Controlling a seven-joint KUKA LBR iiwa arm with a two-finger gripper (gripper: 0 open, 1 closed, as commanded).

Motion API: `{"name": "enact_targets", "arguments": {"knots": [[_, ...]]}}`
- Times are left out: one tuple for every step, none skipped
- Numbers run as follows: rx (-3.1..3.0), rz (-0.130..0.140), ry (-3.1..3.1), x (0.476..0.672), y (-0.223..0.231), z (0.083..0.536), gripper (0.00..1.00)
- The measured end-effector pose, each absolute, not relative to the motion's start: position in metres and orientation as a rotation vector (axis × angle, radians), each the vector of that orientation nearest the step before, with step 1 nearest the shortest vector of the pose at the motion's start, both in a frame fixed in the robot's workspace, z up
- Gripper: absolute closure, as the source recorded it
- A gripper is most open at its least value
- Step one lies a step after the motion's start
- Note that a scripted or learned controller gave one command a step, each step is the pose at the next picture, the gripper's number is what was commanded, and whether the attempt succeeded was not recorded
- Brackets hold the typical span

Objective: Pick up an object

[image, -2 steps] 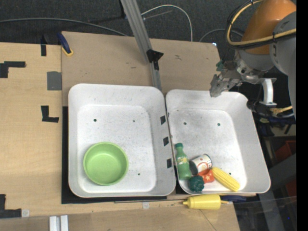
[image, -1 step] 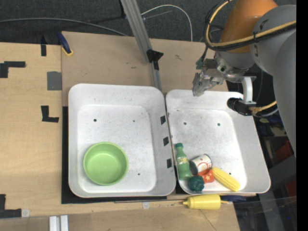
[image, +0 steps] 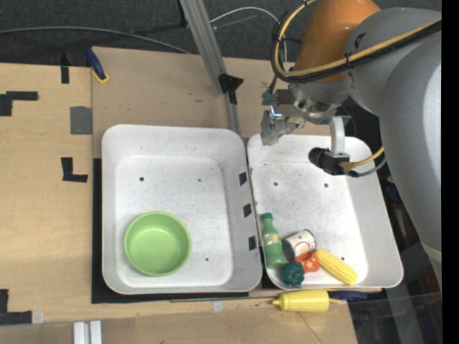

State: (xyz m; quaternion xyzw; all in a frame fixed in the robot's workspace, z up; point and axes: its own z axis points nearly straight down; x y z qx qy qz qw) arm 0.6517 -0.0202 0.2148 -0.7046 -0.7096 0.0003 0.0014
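Note:
My gripper (image: 275, 130) hangs above the back left corner of the right bin (image: 358, 192), well clear of the objects. At that bin's front left lie a green bottle (image: 270, 238), a white and red can (image: 301, 243), a yellow corn cob (image: 336, 265) and a small red and green piece (image: 297, 269), all packed close together. A green bowl (image: 158, 244) sits in the front left of the left bin (image: 179, 149). I see nothing held at the gripper.
A yellow mustard bottle (image: 305, 301) lies on the bench just outside the right bin's front rim. A grey pole (image: 208, 41) slants down to the bins' shared back edge. A black cable fitting (image: 326, 160) hangs over the right bin's back.

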Motion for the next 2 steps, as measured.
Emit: {"name": "enact_targets", "arguments": {"knots": [[-2.214, -0.002, -2.228, 0.662, 0.025, 0.224, 1.0], [-2.211, -0.002, -2.23, 0.663, 0.087, 0.232, 1.0]]}}
